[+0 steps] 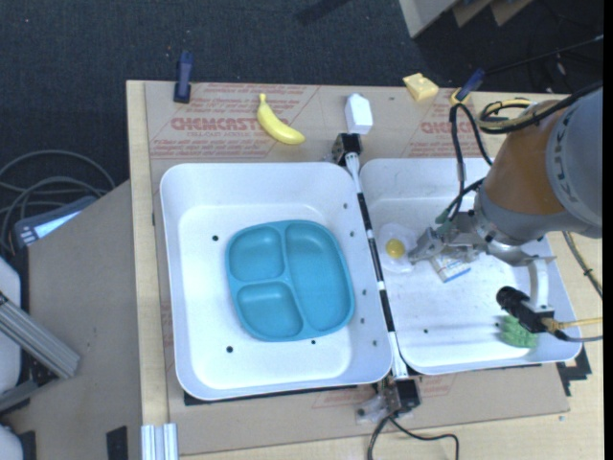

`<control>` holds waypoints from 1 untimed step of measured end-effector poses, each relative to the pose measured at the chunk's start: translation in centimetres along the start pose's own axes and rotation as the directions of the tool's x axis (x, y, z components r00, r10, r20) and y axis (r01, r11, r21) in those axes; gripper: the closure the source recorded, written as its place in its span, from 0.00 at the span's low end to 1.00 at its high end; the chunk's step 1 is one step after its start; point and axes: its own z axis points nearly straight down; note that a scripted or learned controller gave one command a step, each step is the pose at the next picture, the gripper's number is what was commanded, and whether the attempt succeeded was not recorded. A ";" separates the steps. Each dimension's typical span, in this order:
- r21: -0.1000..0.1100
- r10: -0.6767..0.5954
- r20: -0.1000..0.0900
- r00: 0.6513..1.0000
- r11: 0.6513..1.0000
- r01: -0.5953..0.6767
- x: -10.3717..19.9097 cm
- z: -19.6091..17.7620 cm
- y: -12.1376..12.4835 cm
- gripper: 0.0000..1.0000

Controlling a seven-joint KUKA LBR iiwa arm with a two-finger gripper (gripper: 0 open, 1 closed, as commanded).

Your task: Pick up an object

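Observation:
My gripper (pixel 439 248) hangs low over the left-middle of the right bin (pixel 421 182), reaching in from the right. A small yellow ball (pixel 394 249) lies just left of it, near the bin's left wall and apart from it. A small white and blue packet (pixel 453 270) lies right under the gripper's lower edge. I cannot make out whether it is touched. A green lumpy object (pixel 515 333) rests near the bin's front right corner. In the left bin (pixel 192 257) lies a blue divided plate (pixel 287 280).
Outside the bins, on the back of the bench, lie a yellow banana (pixel 278 123), a white block (pixel 359 113), a yellow chunk (pixel 420 87) and a blue clip (pixel 183 75). The wall between the two bins (pixel 372 257) runs close to the gripper's left.

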 end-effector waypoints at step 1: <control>0.005 -0.004 -0.006 1.000 1.000 0.004 -2.3 1.1 -1.4 0.00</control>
